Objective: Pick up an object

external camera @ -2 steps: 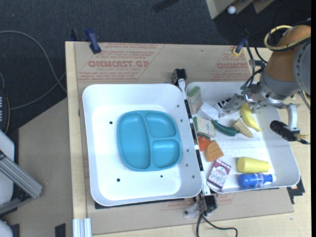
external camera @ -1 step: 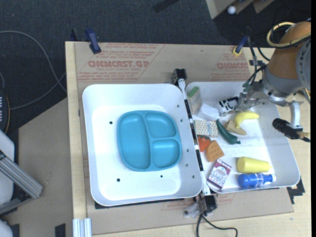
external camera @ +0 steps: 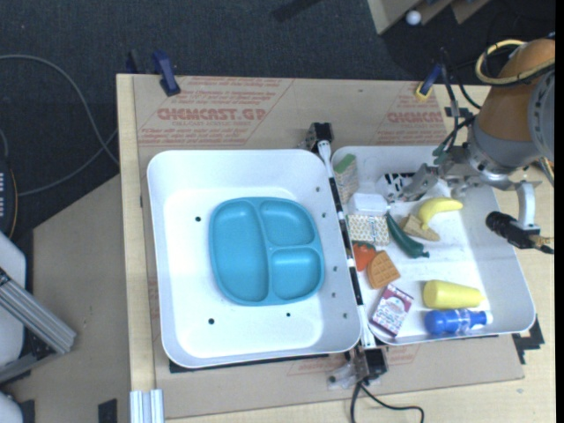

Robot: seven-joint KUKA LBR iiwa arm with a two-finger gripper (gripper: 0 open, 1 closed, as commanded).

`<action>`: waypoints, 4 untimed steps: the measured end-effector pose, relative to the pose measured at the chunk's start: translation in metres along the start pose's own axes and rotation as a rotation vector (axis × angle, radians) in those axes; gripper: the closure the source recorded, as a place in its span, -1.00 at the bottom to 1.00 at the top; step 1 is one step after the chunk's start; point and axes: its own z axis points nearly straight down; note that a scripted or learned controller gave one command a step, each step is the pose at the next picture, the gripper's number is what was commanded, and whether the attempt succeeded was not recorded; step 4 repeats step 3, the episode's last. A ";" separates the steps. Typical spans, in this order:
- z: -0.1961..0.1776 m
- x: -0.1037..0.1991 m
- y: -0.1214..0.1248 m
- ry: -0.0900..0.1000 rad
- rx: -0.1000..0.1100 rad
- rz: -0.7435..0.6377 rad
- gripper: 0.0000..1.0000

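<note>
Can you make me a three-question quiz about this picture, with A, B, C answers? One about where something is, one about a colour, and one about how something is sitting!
1. Where is the blue divided plate?
A. left bin
B. right bin
C. on the floor

2. What colour is the banana?
A. red
B. yellow
C. purple

3. How is the blue bottle sitting?
A. standing up
B. lying on its side
C. balanced on the plate

Answers:
1 A, it sits in the middle of the left bin.
2 B, it is bright yellow, near the arm.
3 B, it lies flat along the near edge of the right bin.
</note>
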 end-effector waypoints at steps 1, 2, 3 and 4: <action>0.029 0.035 -0.042 0.005 0.016 0.002 -1.00; 0.019 0.034 -0.041 0.004 0.014 0.002 1.00; -0.073 0.113 -0.095 0.006 0.016 0.001 1.00; -0.073 0.113 -0.095 0.006 0.016 0.001 1.00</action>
